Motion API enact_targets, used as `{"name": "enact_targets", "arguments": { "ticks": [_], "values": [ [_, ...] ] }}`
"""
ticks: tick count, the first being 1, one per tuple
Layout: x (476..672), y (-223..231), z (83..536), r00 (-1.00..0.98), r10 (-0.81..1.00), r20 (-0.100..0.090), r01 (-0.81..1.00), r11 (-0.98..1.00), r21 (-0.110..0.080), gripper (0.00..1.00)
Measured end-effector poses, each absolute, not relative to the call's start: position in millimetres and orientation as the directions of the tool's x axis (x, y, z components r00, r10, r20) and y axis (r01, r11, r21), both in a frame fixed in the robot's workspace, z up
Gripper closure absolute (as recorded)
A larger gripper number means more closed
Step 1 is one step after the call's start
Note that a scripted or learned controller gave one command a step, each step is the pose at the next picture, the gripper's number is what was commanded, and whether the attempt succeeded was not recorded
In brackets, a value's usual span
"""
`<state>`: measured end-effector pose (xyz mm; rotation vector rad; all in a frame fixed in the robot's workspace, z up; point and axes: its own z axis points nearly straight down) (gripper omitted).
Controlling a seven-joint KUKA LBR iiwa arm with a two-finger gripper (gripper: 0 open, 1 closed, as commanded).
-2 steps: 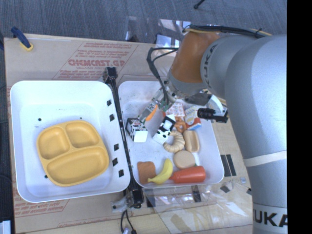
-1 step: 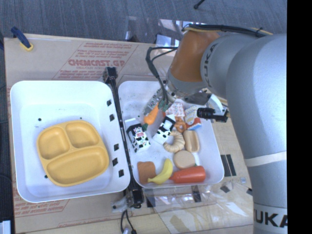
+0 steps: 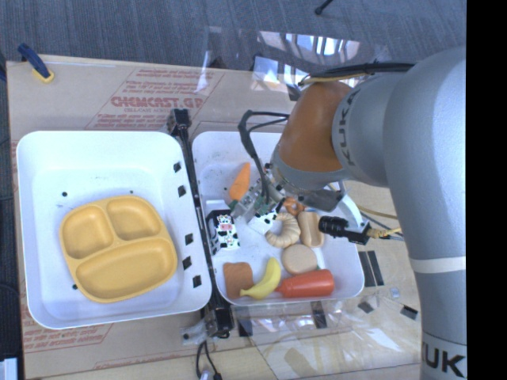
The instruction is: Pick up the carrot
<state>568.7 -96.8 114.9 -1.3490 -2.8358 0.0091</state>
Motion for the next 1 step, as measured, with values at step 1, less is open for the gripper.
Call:
{"name": "enact_targets", "arguments": {
  "ticks": [1],
  "values": [
    [585.2, -42.8, 191.5, -0.629, 0.777, 0.0, 0.777, 0.629, 0.001, 1.0]
  ]
}}
